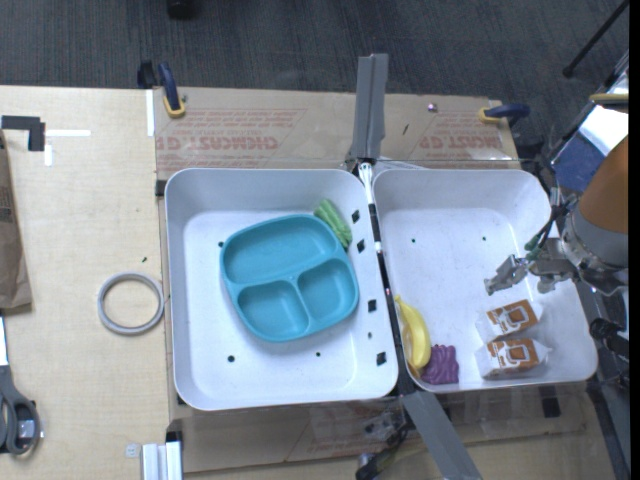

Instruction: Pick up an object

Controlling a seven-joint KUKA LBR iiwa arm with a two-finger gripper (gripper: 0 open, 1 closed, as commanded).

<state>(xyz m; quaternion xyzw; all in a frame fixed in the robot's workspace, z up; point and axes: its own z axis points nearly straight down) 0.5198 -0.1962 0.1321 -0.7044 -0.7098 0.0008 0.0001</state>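
The gripper hangs over the right bin near its right side, reaching in from the right, fingers spread apart with nothing between them. Just below it lie two small orange-and-white packets, one and another nearer the front rim. A yellow banana lies along the right bin's left wall, with a purple bunch of grapes beside it at the front. In the left bin sits a blue divided plate with a green leafy item at its far right edge.
A grey roll of tape lies on the wooden bench left of the bins. Scissors rest at the bench's front left corner. A brown cardboard sheet is clamped behind the bins, and a grey divider bar stands between them.
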